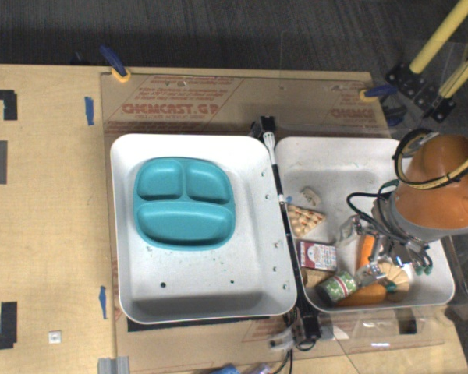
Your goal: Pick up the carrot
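Camera view puts the carrot (366, 252) in the right bin (335, 150), near its front right corner, standing up between the gripper (372, 259) fingers, which appear narrowed around it. It looks light, stiff and smooth, probably a plastic toy; gripping mid-length across its width seems safest against slipping.

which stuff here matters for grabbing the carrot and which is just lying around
For the job:
carrot, upright in the right bin
gripper, right at the carrot

Lying about:
teal divided plate in the left bin
waffle piece
red packet
green can
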### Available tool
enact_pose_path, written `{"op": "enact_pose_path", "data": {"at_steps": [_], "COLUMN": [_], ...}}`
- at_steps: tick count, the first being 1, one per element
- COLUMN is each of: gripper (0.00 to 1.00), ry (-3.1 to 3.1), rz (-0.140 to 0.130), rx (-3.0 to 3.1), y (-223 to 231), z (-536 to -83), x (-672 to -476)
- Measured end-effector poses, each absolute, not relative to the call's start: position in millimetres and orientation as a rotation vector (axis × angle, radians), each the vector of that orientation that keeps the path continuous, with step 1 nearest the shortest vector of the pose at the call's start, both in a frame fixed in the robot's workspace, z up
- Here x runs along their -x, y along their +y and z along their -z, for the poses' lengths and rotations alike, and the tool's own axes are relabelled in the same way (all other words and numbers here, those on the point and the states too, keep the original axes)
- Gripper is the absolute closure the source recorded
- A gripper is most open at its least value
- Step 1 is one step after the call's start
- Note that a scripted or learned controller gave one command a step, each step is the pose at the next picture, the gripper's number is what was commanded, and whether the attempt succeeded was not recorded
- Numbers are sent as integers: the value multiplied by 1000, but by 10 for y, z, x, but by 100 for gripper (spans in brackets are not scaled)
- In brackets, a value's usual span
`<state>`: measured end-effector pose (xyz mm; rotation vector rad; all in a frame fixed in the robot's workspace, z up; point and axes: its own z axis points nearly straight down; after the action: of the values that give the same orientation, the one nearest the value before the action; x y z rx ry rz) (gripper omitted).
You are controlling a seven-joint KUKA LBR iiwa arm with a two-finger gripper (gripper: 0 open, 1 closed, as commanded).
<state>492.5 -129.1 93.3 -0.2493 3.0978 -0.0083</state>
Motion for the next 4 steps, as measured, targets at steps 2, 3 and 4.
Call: {"op": "enact_pose_path", "data": {"at_steps": [2,3,4], "gripper": [100,0,0], "ry": [3102,3108,3079], "rz": [0,-2,2], "rx": [417,415,391], "y": [-793,-801,-1131], "z": [-1875,-1852,-1149], "x": [-4903,-4887,-5095]}}
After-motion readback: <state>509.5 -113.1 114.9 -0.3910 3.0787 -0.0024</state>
